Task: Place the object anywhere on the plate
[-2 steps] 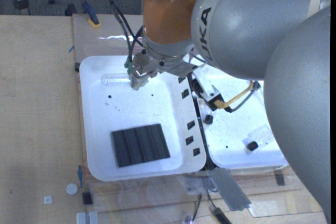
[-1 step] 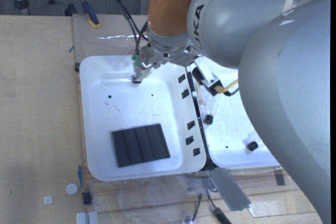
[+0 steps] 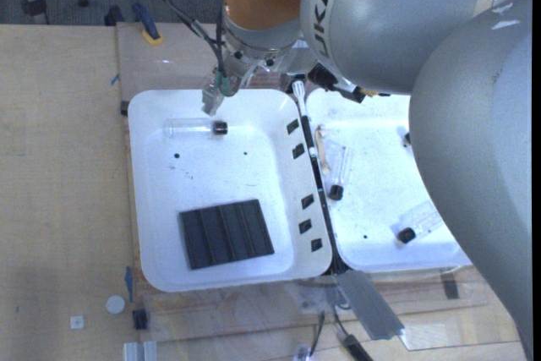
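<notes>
Arm (image 3: 397,21) showing the letters "UKA". Gripper (image 3: 211,101) hovering just above a clear tube (image 3: 196,128) in the left bin (image 3: 148,182); jaw state cannot be told. Black plate (image 3: 226,233) lying nearer the front.

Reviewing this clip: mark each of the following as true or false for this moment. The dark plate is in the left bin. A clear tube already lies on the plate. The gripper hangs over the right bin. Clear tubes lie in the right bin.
1. The dark ribbed rectangular plate lies in the left white bin. True.
2. A clear plastic tube with a black cap lies on the plate. False: it lies on the bin floor near the far wall, apart from the plate.
3. The gripper hangs over the right white bin. False: it is over the left bin's far edge, near the tube.
4. Clear capped tubes lie in the right bin. True: one is near the divider, another near the front.
</notes>
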Robot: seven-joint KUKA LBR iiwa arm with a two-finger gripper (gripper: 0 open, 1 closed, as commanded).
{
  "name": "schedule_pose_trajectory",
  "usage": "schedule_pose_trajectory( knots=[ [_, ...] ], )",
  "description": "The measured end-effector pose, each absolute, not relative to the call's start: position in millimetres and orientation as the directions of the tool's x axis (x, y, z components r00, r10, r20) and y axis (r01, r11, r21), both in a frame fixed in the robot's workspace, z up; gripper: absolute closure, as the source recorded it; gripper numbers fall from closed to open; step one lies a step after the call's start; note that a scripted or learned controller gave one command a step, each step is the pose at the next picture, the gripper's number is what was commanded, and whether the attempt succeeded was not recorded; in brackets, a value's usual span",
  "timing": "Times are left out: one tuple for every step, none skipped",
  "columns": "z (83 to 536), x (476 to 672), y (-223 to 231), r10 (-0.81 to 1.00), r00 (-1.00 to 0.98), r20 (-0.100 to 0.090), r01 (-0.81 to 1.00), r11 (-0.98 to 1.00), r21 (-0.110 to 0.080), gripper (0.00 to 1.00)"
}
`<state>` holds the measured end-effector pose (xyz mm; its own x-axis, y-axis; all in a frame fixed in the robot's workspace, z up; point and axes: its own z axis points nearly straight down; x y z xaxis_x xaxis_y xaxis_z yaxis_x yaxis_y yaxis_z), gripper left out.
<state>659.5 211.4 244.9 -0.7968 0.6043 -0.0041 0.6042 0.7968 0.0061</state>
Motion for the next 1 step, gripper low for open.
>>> schedule_pose_trajectory(
  knots=[
    [235.7,659.7,213.7,0.565,-0.825,-0.001,0.565,0.825,0.001,1.0]
  ],
)
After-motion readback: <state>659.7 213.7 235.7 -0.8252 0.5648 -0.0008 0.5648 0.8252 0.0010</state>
